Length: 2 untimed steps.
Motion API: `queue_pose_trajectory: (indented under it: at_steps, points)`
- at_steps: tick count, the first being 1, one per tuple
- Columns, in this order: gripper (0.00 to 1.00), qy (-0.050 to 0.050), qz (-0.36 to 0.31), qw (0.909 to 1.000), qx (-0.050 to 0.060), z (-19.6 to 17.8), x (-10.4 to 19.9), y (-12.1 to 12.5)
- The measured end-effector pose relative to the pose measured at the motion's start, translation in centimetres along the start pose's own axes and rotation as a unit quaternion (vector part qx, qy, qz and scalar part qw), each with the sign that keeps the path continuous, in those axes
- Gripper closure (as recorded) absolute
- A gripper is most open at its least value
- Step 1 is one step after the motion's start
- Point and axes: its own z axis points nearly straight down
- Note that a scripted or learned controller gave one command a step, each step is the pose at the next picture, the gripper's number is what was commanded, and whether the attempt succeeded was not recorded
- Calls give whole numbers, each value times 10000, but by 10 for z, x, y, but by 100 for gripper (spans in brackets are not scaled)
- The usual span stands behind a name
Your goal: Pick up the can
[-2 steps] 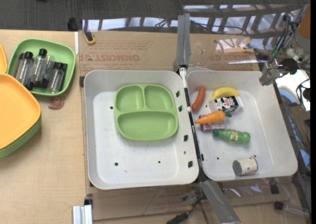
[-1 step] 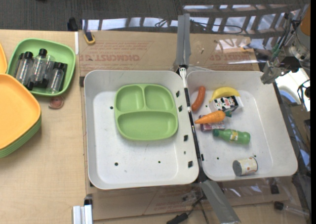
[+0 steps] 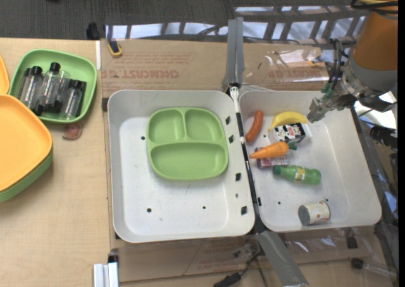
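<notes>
Camera view: your claw hangs over the upper right of the right bin, well apart from the can.

You see the can lying on its side near the lower edge of the right bin, alone on the white floor, below the green bottle. You cannot tell whether the claw is parted or closed; nothing shows between its tips. It sits just right of the banana and the small printed box. Left of those you find the sausage, with the carrot lying below the box. In the left bin a green divided plate rests near the centre. At the frame's left edge, on the surface, a green tray of vials sits above stacked orange plates.
</notes>
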Motion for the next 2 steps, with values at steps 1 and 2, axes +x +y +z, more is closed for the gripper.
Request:
queue_pose_trajectory:
  at_steps: [1, 2]
  points:
    - [100, 1, 787, 9969, 7, 15, 51, 25]
    - [100, -1, 139, 9999, 2, 15, 106, -20]
